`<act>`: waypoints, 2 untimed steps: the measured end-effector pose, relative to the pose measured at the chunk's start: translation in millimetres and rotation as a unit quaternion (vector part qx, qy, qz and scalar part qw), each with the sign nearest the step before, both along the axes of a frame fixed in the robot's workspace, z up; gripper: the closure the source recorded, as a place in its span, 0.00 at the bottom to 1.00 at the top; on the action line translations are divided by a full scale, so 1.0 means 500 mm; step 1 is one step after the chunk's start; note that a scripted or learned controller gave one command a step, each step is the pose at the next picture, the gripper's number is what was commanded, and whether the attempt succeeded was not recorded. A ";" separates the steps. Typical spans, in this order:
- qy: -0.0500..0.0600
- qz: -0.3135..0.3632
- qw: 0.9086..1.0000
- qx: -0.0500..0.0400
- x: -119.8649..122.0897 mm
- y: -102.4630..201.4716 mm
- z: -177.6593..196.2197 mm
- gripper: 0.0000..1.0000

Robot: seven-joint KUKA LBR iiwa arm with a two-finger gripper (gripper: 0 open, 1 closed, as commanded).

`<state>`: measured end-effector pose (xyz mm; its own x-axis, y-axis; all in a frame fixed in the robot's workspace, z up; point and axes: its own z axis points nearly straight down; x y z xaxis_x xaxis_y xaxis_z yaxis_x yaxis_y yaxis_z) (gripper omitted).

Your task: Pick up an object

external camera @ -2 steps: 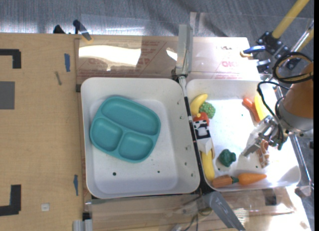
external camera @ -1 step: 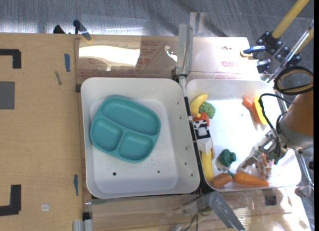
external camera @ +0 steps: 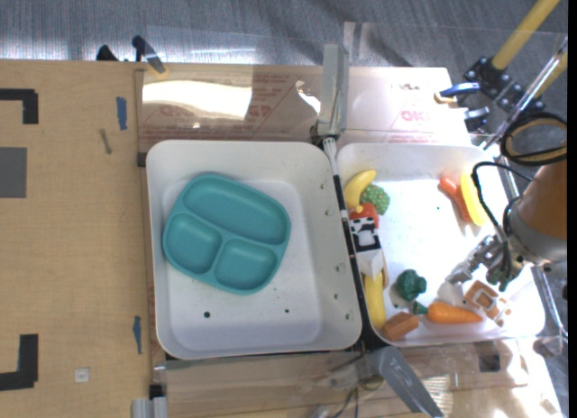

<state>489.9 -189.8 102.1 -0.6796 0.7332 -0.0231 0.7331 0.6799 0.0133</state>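
My gripper (external camera: 485, 268), fingers hidden so I cannot tell their state, hovers beside the carrot (external camera: 453, 314), likely light, stiff and slick: grasp its thick middle.

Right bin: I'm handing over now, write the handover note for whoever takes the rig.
End effector: low over the right side of the shallow white right bin; grip state can't be told, nothing visibly held.
Things: orange plastic carrot and dark green toy broccoli lie just left of it; yellow toy banana at the bin's upper left. Teal divided plastic plate sits in the left white bin.
Done: no pick yet.
Left: grasp and lift one object.
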 end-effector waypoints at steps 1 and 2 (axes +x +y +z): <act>0.007 -0.064 0.998 0.004 0.210 0.021 -0.025 1.00; 0.005 -0.129 0.992 0.005 0.259 0.102 -0.025 1.00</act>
